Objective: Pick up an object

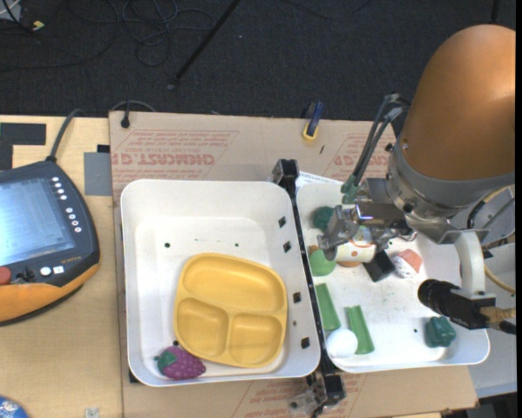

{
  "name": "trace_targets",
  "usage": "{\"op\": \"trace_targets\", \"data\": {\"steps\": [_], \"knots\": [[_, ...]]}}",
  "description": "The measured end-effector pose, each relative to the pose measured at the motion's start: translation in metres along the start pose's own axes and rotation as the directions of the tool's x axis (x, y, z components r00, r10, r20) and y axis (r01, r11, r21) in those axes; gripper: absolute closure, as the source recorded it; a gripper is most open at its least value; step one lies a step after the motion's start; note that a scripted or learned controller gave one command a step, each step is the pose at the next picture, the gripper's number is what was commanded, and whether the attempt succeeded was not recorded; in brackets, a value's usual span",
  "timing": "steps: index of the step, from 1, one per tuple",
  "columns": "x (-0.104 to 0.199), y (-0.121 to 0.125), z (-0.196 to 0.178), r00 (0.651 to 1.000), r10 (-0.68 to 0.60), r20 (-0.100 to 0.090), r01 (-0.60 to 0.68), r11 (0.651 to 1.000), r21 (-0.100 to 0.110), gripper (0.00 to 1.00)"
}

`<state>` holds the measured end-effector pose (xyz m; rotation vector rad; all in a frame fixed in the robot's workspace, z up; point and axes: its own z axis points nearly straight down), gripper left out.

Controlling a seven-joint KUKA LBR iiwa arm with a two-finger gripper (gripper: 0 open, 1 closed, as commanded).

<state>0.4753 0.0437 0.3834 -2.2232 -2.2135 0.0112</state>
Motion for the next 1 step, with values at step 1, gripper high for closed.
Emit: {"op": "trace_targets", "data": {"steps": [1], "knots": [[-0.0533,0.0037,-0.1634,1.000,0.000,-0.001,0.000,1.000,-0.025,1.00]]}}
